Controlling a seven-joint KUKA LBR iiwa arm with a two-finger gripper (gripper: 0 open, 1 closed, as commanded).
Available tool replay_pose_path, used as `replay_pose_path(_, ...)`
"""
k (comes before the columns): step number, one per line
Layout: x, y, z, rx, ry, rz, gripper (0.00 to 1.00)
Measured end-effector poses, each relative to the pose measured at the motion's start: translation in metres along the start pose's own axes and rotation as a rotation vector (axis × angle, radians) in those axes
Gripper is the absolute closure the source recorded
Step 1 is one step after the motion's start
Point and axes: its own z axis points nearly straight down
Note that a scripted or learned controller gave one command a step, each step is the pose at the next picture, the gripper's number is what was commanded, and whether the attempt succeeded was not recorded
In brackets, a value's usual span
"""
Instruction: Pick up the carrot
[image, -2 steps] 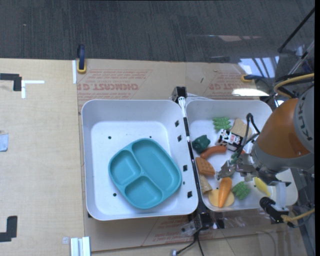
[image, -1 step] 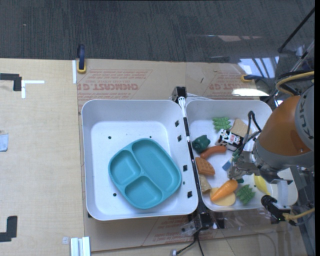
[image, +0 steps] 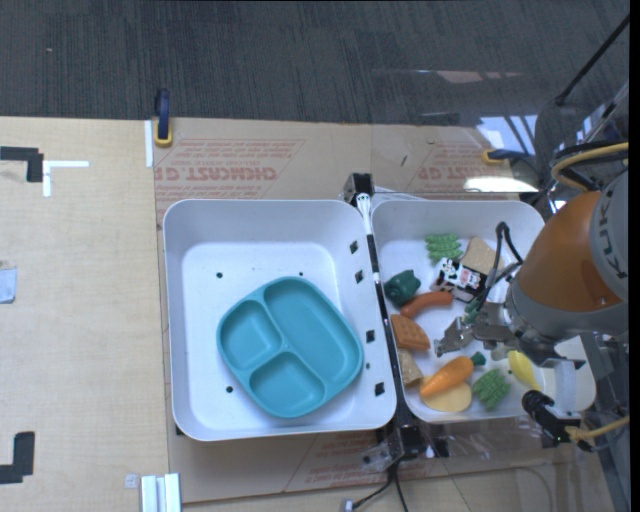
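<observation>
The carrot (image: 447, 375), orange and tapered, lies tilted in the front part of the right bin (image: 400, 225), partly on a pale yellow disc (image: 447, 399). My gripper (image: 461, 338) hangs just above and behind the carrot's thick end, below the arm's orange band (image: 570, 262). It is open and nothing sits between its fingers. The arm covers the right side of that bin.
Around the carrot lie a tan bread slice (image: 410, 331), a reddish-orange sausage shape (image: 430, 300), a dark green pepper (image: 402, 287), leafy greens (image: 443, 245), a cow-patterned box (image: 458, 276), a green floret (image: 491, 388) and a yellow piece (image: 522, 368). The left bin (image: 190, 260) holds a teal divided tray (image: 330, 325).
</observation>
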Motion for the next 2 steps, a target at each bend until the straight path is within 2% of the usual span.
replay_pose_path(1, 0.0157, -0.0043, 0.0222, 0.006, 0.002, 0.086, 0.0)
replay_pose_path(2, 0.0149, -0.0037, 0.0141, 0.007, 0.001, 0.088, 1.0)
